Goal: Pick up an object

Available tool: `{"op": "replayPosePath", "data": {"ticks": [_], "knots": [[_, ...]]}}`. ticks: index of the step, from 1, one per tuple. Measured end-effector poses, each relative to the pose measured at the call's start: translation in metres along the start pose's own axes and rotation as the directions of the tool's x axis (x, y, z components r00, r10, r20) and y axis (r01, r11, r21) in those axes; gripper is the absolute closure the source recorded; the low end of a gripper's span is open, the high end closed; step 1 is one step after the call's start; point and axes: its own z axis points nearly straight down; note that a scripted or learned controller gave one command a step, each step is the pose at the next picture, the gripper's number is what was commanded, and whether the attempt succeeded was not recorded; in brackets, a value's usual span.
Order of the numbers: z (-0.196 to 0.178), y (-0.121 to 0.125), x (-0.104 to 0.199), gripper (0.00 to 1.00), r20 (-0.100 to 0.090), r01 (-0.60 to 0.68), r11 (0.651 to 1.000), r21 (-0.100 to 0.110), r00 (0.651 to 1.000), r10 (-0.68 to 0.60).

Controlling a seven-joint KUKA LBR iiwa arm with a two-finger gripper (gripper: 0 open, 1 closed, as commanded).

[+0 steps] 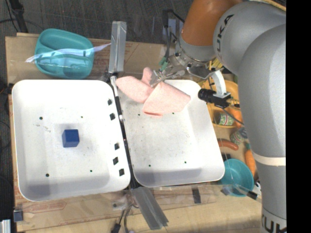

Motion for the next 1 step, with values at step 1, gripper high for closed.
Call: {"op": "replayPosePath", "data": {"ticks": [1], "knots": [[0.0263, -0.0049, -0.0149, 1.0, -0.001, 0.068, 0.998, -0.001, 0.998, -0.068]]}}
